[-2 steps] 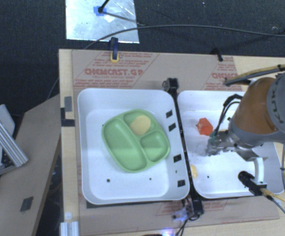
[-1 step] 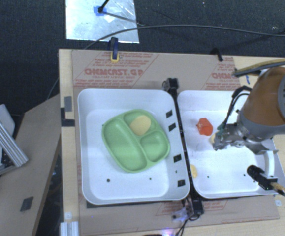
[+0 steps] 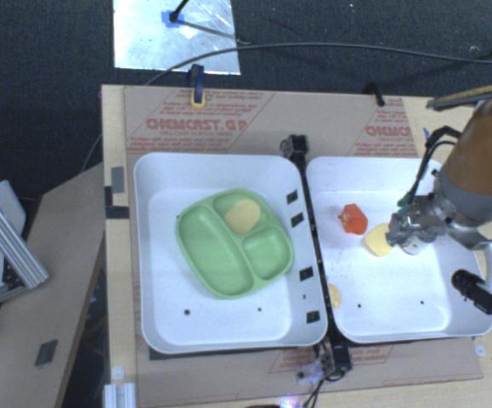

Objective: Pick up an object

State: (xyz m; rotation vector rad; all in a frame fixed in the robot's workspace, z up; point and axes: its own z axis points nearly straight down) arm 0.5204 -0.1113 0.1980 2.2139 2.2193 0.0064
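Your view of the grey arm with its orange band (image 3: 483,155) is cut off at the right edge of the frame, and its bulk hides the right wall of the right shallow white bin (image 3: 381,317). The two-finger tool (image 3: 407,236) sits at the right centre of the frame, low over that bin; it is too small and dark for you to tell whether it is spread or pressed together. Its tip appears to touch the right edge of the pale yellow rounded object (image 3: 378,241); you cannot tell if anything is pinched. Just to the upper left of that piece lies a small orange-red block (image 3: 353,219), apart from the tool. A small yellowish scrap (image 3: 335,296) lies at the bin's left wall, partly hidden by the divider.

In the left shallow white bin (image 3: 165,313) a green three-compartment plastic tray (image 3: 220,257) carries a yellow rounded item (image 3: 243,216) in its upper compartment.

The brown board surface (image 3: 313,113) reads "CHEMCAST GP" in red, repeated; the right print is partly cut off.
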